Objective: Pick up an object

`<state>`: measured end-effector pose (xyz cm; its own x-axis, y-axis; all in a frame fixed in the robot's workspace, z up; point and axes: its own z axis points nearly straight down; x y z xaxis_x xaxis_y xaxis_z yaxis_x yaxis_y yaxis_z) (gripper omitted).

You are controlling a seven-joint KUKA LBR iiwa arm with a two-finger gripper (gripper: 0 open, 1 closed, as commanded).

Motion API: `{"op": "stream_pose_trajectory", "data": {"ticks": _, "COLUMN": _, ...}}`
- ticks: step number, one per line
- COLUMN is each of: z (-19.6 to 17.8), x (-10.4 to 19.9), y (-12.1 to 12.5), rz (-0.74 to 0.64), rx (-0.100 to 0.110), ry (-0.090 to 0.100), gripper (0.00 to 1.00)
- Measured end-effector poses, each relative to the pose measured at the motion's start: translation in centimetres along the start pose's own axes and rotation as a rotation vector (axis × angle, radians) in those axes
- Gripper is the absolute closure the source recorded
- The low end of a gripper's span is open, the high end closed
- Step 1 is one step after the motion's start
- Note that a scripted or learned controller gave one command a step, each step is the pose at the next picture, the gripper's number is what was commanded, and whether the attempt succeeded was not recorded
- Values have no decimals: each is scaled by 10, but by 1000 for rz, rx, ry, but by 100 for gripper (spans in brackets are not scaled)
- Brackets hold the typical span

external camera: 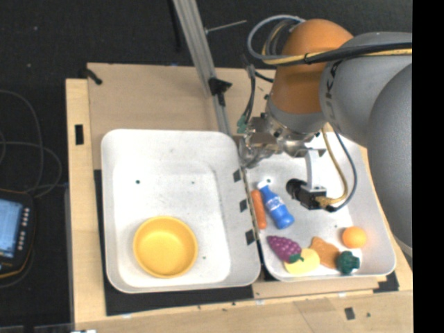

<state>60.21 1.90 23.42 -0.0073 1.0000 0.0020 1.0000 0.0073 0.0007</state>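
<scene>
Camera view: no legible writing on any item. Blue bottle (277,206), white cap toward upper left, long axis running diagonally to lower right, lies in the right bin (378,210) at frame centre-right, just beside an orange carrot (258,209) lying roughly vertical. Lower in this bin: purple grapes (284,246), yellow fruit (303,261), broccoli (347,261), orange ball (354,237). Left bin (118,186) contains a yellow bowl (165,245). Gripper (251,148) sits above the bins' shared edge; opening state cannot be determined.
</scene>
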Motion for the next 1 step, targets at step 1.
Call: {"op": "stream_pose_trajectory", "data": {"ticks": 1, "z": 6, "x": 52, "y": -13, "rz": 0, "rx": 1, "ry": -1, "gripper": 100}}
